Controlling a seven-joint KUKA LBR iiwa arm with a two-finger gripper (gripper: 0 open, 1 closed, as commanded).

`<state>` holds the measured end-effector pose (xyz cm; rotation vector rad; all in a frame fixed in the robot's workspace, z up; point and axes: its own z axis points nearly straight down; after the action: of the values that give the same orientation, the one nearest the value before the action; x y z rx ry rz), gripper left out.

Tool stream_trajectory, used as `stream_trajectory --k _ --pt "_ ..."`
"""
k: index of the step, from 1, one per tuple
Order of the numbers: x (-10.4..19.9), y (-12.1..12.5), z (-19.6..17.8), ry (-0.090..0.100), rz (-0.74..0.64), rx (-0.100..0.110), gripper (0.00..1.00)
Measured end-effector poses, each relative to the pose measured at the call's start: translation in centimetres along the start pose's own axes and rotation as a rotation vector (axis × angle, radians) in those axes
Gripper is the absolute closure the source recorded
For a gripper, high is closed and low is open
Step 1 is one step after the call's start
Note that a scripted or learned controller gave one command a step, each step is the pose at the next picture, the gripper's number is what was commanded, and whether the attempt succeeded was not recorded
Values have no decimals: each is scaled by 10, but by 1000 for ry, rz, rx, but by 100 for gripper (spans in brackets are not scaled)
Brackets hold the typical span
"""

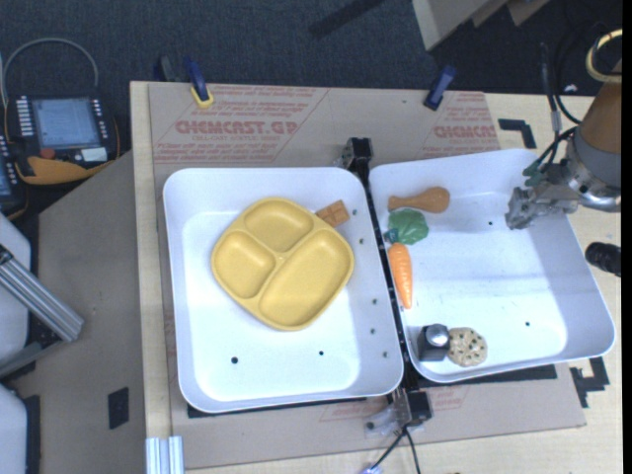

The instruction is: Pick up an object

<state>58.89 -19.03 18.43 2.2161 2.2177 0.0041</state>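
1. Two white bins side by side on a brown surface [296, 117]: left bin [197, 344], right bin [553, 304], rims meeting along a middle seam.
2. In the left bin: a yellow divided plate [283, 263], three compartments, lying flat toward the far half.
3. Just beyond the plate's far right edge: a small brown block [334, 212], touching or nearly touching the plate, close to the seam.
4. In the right bin, far left corner: a tan drumstick [420, 201], lying roughly crosswise.
5. Just nearer than the drumstick: a green leafy piece [407, 227], sitting at the top end of an orange carrot [400, 275].
6. Carrot lying lengthwise along the bin's left wall, thick end at the green piece, tip pointing toward the near side.
7. Near left corner of the right bin: a small grey-and-black round item [434, 340], just beside a speckled cookie [466, 347]; the two touching or almost so.
8. Arm [602, 136] reaching in from the right, with the claw [528, 208] over the far right part of the right bin, near its wall.
9. Claw well apart from every object in the bin; nothing seen between its fingers.
10. Fingers too small and dark to judge; cannot tell whether apart or together.
11. Beyond the surface at far left: a handheld pendant [61, 131] with a screen, resting on dark floor.
12. Two clamps on the surface's far edge: one blue and yellow [197, 85], one blue [438, 87].
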Motion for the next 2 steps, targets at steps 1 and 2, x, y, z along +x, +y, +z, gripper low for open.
stream_trajectory --k 1,2 --pt "0 2 -54 -1 -1 -1 100" --pt "55 1 -42 6 -5 8 100"
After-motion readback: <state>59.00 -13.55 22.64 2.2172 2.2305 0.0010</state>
